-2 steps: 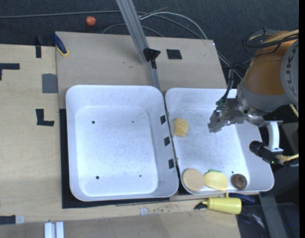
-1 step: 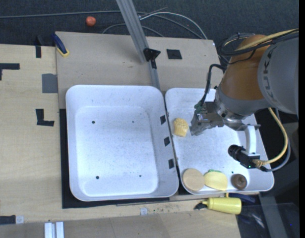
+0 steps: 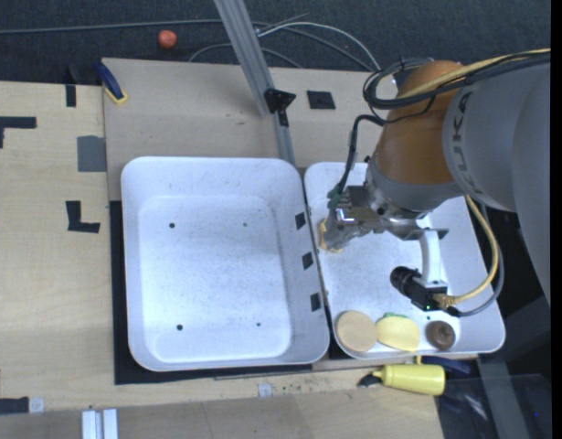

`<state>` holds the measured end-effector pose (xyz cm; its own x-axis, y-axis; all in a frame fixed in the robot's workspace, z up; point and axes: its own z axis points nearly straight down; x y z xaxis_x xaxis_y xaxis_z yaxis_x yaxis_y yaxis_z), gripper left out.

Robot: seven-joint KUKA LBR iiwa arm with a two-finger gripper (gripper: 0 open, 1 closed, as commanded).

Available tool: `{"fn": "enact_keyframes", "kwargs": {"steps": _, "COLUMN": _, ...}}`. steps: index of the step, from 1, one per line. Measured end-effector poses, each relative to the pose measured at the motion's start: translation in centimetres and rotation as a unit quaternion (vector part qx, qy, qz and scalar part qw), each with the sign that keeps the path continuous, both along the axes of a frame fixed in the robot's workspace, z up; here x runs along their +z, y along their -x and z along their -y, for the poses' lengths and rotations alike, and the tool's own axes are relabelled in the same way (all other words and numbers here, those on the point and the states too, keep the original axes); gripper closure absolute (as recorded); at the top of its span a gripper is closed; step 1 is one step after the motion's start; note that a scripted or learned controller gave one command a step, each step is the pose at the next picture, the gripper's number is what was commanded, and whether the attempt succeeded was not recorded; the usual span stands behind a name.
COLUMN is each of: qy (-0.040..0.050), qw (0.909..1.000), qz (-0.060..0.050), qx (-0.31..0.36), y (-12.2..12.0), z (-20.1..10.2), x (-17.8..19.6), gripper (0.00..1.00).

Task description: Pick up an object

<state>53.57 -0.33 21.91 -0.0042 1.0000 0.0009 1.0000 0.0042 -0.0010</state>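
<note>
My gripper point(image 3: 338, 227) is low in the right bin point(image 3: 472, 245), close to its left wall and in its upper half. Something small and yellowish-brown shows at the fingertips, but I cannot make out what it is or whether it is gripped. Along the bin's front edge lie a round tan disc point(image 3: 357, 331), a yellow lump point(image 3: 398, 331) and a small brown round piece point(image 3: 440, 335), all well below the gripper and apart from it.
The left bin point(image 3: 134, 245) stands beside the right one, their walls touching. A yellow-handled tool point(image 3: 413, 378) lies on the bench just in front of the right bin. A slanted metal pole point(image 3: 253, 62) rises behind the bins. An orange ball point(image 3: 167, 37) sits far back.
</note>
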Motion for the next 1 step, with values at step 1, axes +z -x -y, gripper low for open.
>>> {"fn": "enact_keyframes", "kwargs": {"steps": 1, "qy": -0.0001, "qw": 1.0, "qz": 0.0, "qx": 0.001, "y": 0.47, "z": -5.7, "x": 1.18, "gripper": 1.0}}
